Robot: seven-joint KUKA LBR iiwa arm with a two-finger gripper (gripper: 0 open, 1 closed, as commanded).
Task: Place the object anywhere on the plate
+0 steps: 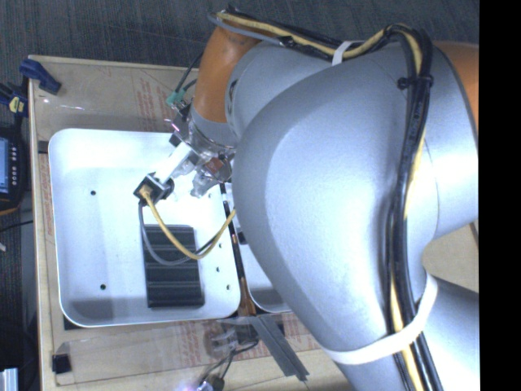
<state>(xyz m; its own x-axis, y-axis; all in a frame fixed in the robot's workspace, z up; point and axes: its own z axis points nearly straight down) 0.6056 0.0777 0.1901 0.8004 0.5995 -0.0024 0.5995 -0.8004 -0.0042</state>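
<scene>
At the far left we see a dark device with a small blue screen at the edge of the picture, and above it a blue clamp on the corner of the light wooden surface. Behind the surface the floor is a dark grey carpet.

On the surface lies the shallow white plastic bin on the left, brightly lit, with a few small dark holes in its bottom. In its lower right part rests a black ribbed rectangular object, flat on the bin floor and near the front wall. A yellow cable hangs in a loop over the upper end of this object.

Just above the object, over the same bin, is the hand of the robot, with a black and yellow piece at its left tip. The hand is above the black object and apart from it; we see nothing between its fingers, and we cannot tell if they are wide or narrow.

To the right, the large grey arm with its orange band covers most of the second white bin, of which a small corner shows. We cannot make out a plate.
</scene>
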